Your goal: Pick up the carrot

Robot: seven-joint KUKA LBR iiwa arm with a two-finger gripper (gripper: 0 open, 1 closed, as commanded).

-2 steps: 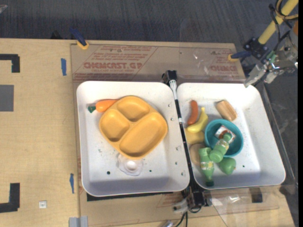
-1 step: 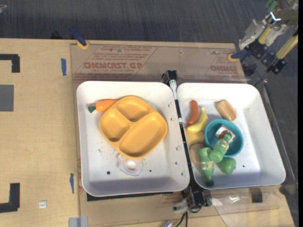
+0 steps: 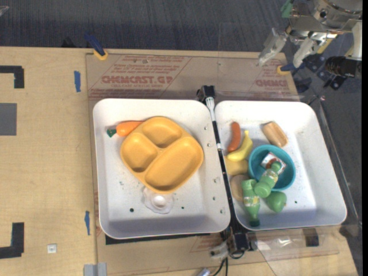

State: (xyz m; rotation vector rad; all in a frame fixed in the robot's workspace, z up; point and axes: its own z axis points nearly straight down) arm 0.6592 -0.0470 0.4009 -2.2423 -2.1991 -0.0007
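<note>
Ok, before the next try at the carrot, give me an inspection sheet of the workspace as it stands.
Surface: wooden bench bearing a left bin and a right bin, side by side.
Job's things: carrot lies in the left bin's far left corner, touching the yellow divided plate.
Clutter: fried egg near the plate; right bin holds a hot dog, banana, bread roll, teal bowl and green bottles.
Grippers: gripper is open, up beyond the right bin, far from the carrot, holding nothing.
Cables: dark cable by the wrist.
Surroundings: clear sheet behind the bins, blue tape, dark carpet.
</note>
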